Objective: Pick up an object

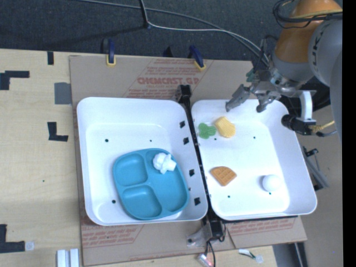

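Honestly, with the gripper [247, 103] spread open and empty at upper right, that yellow chunk [225, 127] below looks light, maybe squishy; pinch its sides.

The landmark is the cardboard sheet [167, 79] with red printed lettering, lying flat on the pale wooden counter [33, 166]. Two clamps grip the sheet's far edge: a blue-and-yellow clamp [110, 53] near its far-left corner and a blue-and-yellow clamp [196, 58] towards the middle of that edge. A thin black cable [146, 15] runs over the dark grey carpeted floor [67, 15] beyond the sheet. Left of the sheet, black tape marks [55, 131] and a grey rectangular patch [63, 92] sit on the counter. At the sheet's near edge, a small metal bracket [201, 237] with loose wires juts out.
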